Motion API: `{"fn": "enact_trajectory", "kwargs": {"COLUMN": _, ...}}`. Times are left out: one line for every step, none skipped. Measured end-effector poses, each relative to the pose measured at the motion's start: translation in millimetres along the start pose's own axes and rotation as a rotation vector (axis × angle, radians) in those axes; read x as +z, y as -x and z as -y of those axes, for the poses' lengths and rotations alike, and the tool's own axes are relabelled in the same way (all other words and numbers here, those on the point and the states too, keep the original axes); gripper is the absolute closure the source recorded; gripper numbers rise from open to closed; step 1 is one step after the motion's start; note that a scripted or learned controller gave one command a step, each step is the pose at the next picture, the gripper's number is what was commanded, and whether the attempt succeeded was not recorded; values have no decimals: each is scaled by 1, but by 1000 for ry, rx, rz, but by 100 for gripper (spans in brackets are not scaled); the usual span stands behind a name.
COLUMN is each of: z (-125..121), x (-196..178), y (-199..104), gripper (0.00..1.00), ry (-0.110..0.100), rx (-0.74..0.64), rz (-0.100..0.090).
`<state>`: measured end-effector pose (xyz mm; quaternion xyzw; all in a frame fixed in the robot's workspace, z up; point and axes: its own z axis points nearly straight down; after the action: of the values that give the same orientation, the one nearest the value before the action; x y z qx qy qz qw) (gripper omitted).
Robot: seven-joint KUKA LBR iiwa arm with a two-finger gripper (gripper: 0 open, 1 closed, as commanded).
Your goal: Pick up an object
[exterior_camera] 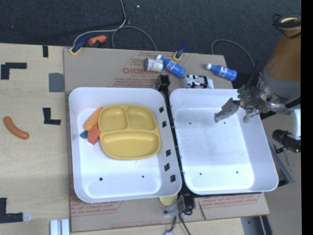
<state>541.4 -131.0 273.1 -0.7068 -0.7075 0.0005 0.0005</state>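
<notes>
A yellow divided plate (129, 131) lies in the left bin (83, 177). Tucked against the plate's left edge are an orange carrot-shaped toy (92, 119) and a small red and green piece (93, 136). My gripper (234, 115) hangs over the far right part of the right bin (222, 155), well away from the plate and toys. Its fingers are spread open and nothing sits between them. The grey arm with its orange band (286, 53) comes in from the right.
Behind the bins on the cardboard lie a white bottle (154, 64), two blue bottles (174, 67) (222, 71) and a small black and white box (198, 82). An orange sausage toy (15, 128) rests on the bench far left. Clamps hold the bins' middle rims.
</notes>
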Motion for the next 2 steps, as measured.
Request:
{"fn": "enact_trajectory", "kwargs": {"z": 14, "x": 162, "y": -4, "gripper": 0, "ry": -13, "rx": 1, "rz": -3}}
{"fn": "enact_trajectory", "kwargs": {"z": 0, "x": 141, "y": 74, "gripper": 0, "ry": 2, "rx": 5, "rz": 4}}
